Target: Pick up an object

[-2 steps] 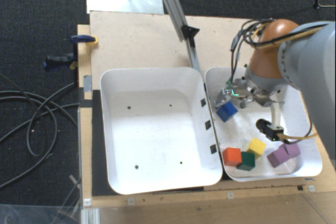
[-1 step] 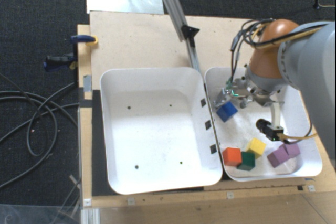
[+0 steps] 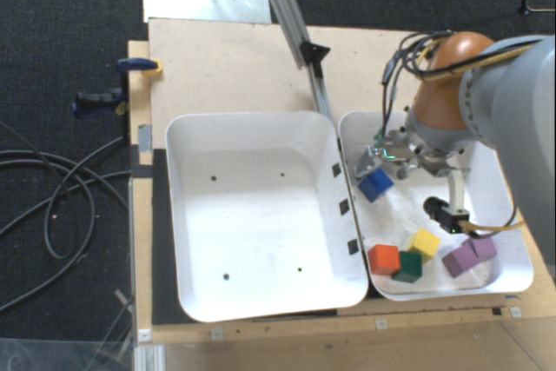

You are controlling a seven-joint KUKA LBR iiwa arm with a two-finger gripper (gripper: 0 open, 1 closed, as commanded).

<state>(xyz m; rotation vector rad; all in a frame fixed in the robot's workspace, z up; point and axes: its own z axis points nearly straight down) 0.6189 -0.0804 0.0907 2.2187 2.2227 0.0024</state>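
Two shallow white bins sat side by side on the worktop (image 3: 226,65). The left bin (image 3: 187,187) held no blocks; a few small dark dots marked its floor. The right bin (image 3: 512,269) held five blocks in all: one blue, one orange, one green, one yellow and one purple.

The blue block (image 3: 375,185) lay near the bin's left wall, in its upper half, tilted so that a corner pointed toward the camera. The other four lay in a loose row along the near edge. The orange block (image 3: 384,258) was the leftmost, and the green block (image 3: 408,267) touched its right side. The yellow block (image 3: 425,243) sat just behind the green one, touching or almost touching it. The purple block (image 3: 469,256) lay apart from these three, further right, near the bin's near right corner.

The grey arm (image 3: 512,100), with its orange band (image 3: 452,82), reached in from the right over the right bin. The gripper (image 3: 387,154) hung just above and behind the blue block, beside the wall between the two bins. Whether the jaws were open or closed could not be told, as the wrist and cables hid them. No block could be seen between them.

Three black clips sat along the dividing rims of the bins.
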